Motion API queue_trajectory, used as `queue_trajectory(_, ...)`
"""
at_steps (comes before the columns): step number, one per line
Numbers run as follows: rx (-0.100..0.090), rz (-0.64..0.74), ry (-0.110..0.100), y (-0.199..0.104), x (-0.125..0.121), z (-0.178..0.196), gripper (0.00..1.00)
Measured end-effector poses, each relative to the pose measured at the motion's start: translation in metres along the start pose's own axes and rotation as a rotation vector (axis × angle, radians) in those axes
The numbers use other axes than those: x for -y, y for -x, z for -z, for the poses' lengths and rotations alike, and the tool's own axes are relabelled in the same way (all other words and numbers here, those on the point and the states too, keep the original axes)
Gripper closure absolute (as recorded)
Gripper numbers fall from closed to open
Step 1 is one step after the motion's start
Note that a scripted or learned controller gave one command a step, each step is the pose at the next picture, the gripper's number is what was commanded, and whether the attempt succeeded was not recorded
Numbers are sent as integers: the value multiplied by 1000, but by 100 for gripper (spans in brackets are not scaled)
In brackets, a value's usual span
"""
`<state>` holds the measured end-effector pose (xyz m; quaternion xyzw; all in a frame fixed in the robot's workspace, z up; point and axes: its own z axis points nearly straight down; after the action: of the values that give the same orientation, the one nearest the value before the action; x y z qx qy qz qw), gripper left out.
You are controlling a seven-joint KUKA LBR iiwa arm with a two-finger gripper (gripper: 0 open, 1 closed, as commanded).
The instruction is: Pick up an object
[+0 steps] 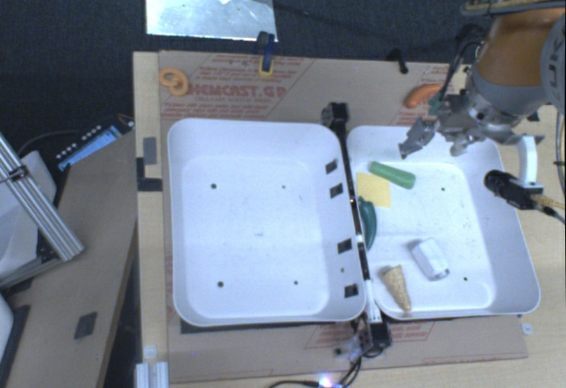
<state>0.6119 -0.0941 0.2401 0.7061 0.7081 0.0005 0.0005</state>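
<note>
Hovering open and empty above the right bin (508, 285), the tool (438, 140) hangs just beside a green cylinder (392, 174) lying near a yellow square (373, 190).

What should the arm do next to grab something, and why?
Probably lower the gripper a little toward the green cylinder. It hangs above the right bin's far edge with nothing between its fingers, and that cylinder is the nearest object, lying apart from the others.
</note>
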Motion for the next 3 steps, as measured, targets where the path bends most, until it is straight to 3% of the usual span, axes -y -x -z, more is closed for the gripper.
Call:
queue_trajectory(1, 0, 3, -6, -3, -34, -108, 0)
queue_trajectory(2, 1, -2, -3, 19, -48, -158, 0)
queue_trajectory(3, 0, 4, 2, -12, -57, -155, 0)
